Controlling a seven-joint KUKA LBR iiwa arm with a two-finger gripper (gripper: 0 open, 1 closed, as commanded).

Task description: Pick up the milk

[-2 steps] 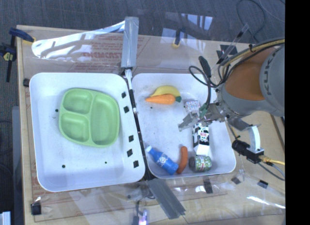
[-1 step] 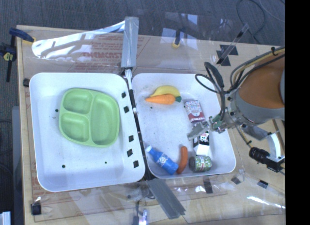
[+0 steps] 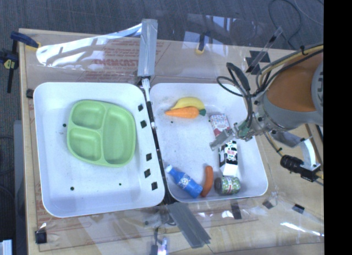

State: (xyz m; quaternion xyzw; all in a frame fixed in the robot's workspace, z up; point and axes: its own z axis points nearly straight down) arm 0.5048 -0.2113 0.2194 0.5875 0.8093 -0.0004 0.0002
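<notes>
Where the grey arm (image 3: 291, 97) reaches in from the right, its claw (image 3: 230, 137) hangs low over the right bin (image 3: 254, 163), just above the top end of the milk (image 3: 229, 160). One finger (image 3: 220, 138) juts out leftward toward the small red-and-white packet (image 3: 218, 122); the other is lost against the wrist, so whether the claw is spread or closed cannot be told, and nothing can be seen gripped in it. The wrist slopes down and to the left from the bulky orange band (image 3: 294, 86), and black cables (image 3: 242, 86) loop up behind it.

The milk, a small white carton with black patches, lies lengthwise in the right half of the right bin, its upper end directly under the claw and its lower end touching or nearly touching a green can (image 3: 227, 184) near the bin's front edge. Just left of the can lies a reddish sausage (image 3: 208, 179), and beside that a blue bottle (image 3: 184, 182), tilted. Toward the back of the bin an orange carrot (image 3: 183, 113) lies across in front of a yellow banana (image 3: 188, 103), the two touching.

Well apart, in the left bin (image 3: 49, 166), a green divided plate (image 3: 102, 132) sits flat with its three compartments facing up.
</notes>
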